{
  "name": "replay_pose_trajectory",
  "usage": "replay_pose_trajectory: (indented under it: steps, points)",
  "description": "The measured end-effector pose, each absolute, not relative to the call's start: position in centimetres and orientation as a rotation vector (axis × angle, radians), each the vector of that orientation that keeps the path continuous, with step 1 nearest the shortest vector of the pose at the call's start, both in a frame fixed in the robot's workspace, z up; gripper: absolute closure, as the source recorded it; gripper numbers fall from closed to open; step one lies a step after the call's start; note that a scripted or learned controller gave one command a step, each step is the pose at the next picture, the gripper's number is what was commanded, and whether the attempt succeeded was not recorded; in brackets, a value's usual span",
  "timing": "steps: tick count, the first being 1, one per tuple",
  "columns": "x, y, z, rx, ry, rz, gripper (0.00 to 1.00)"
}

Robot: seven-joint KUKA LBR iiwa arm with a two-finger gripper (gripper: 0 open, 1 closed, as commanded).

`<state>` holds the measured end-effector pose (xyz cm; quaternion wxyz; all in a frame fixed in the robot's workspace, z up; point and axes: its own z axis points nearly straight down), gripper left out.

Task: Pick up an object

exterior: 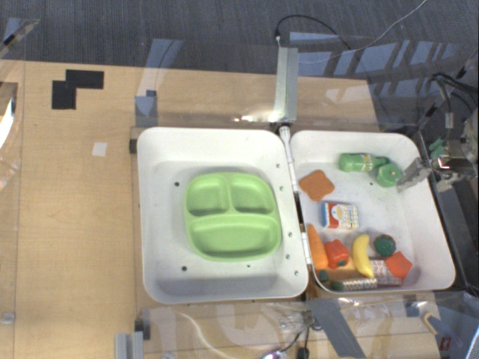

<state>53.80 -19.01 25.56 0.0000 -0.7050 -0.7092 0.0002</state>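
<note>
The green bottle (364,163) lies on its side at the back of the right bin (434,223), long axis across the bin, cap end toward the right wall. Just beside that end sits the gripper (414,173); whether its jaws are spread or closed, I cannot tell. Nearer the front lie an orange cracker (317,185), a small carton (340,215), a banana (363,255) and a carrot (317,248).

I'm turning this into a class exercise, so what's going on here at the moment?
A robot arm reaches in from the right, its gripper poised at the right bin's far edge beside a green bottle. Nothing is visibly held. Toy foods, including a banana and carrot, lie there. The left bin holds a green tray.
</note>
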Motion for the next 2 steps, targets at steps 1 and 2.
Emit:
replay_pose_trajectory:
  steps: [1, 2]
  points:
    - [56.4, -10.6, 11.2, -2.184, -2.254, 0.003, 0.00]
    - [49.9, -10.9, 9.5, -2.309, -2.166, -0.039, 0.00]
